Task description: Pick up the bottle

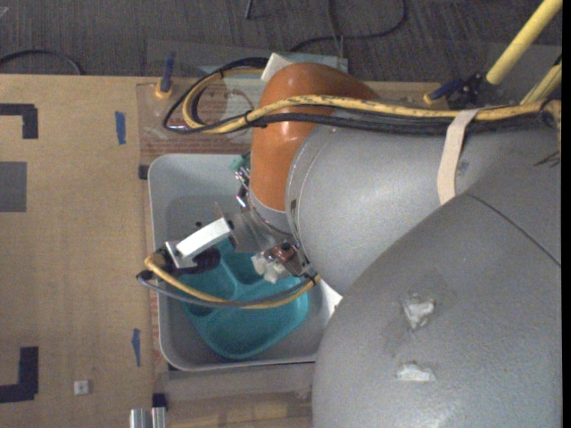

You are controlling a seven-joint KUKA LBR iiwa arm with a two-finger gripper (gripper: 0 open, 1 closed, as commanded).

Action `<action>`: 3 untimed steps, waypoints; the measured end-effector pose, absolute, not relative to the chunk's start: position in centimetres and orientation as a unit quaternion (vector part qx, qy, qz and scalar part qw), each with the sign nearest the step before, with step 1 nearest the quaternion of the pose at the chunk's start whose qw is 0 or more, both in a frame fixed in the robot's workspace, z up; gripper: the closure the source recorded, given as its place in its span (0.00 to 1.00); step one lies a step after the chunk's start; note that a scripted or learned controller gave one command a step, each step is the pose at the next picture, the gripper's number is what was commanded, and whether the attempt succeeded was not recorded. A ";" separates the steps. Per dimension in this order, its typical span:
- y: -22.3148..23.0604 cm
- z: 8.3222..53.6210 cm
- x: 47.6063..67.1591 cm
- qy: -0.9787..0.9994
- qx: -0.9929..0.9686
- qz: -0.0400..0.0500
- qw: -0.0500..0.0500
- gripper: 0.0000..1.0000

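End effector state unclear, low in white bin over teal object.

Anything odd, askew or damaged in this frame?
Nothing looks spilled or broken. A teal dish lies in the white bin beneath the arm's wrist, whose yellow cable loops low over the dish. I can't make out a bottle.

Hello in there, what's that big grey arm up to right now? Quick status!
Arm down inside white bin, wrist over a teal object. Gripper hidden; grasp unconfirmed. Bottle not identifiable. Arm and yellow cable block the view.
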State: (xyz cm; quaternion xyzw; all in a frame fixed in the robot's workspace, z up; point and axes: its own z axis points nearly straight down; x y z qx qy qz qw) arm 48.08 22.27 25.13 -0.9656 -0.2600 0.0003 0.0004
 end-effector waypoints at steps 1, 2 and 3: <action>22.6 18.2 47.8 -0.513 -0.858 0.003 0.001 1.00; 22.6 27.1 47.8 -0.496 -0.868 0.001 0.000 1.00; 22.5 13.5 51.9 -0.449 -0.894 0.001 0.000 1.00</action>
